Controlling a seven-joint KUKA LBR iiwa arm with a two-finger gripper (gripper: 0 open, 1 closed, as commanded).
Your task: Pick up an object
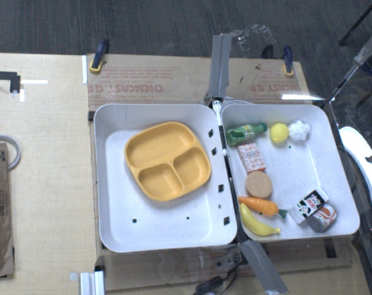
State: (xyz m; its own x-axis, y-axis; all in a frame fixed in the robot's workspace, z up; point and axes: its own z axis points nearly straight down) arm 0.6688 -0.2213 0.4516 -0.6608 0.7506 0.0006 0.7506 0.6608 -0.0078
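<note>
Since the banana [258, 223] looked light, stiff & slick, a grab across its mid w/ narrow spread seemed best; gripper state couldn't be told.

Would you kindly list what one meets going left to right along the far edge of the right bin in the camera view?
Green bottle → yellow lemon → white crumpled piece.

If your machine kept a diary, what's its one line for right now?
left bin: yellow plate | right bin: banana, carrot, lemon, bottle | nothing picked yet
</note>
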